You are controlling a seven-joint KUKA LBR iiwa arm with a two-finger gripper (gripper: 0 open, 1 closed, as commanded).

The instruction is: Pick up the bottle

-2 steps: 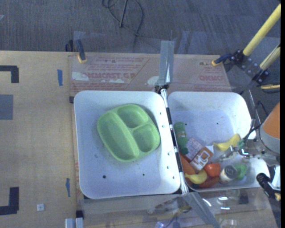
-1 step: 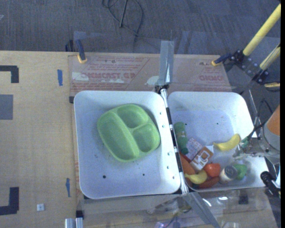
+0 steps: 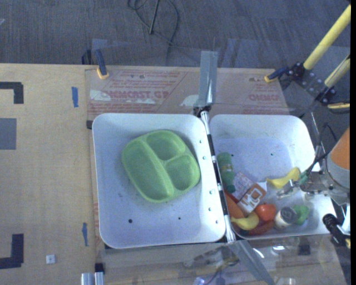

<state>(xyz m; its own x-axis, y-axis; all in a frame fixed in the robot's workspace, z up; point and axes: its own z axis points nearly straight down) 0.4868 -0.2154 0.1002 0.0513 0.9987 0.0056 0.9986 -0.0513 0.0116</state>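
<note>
- Right bin (image 3: 261, 125), near corner: small items, with a tomato (image 3: 266, 212) among them.
- Gripper (image 3: 305, 183): at the right wall beside a banana (image 3: 282, 179); jaw state cannot be determined.
- Bottle (image 3: 227, 169): lying against the right bin's left wall, green cap pointing away.
- Left bin (image 3: 111, 222): holds a green divided plate (image 3: 161, 165).

Looks like a robotics lab or test cell. Plywood bench (image 3: 44, 167) marked with black and blue tape, two white bins (image 3: 111, 222) clamped over cardboard (image 3: 144, 92), loose cables (image 3: 158, 16) on grey carpet, yellow-legged stand (image 3: 328, 39) alongside.
</note>
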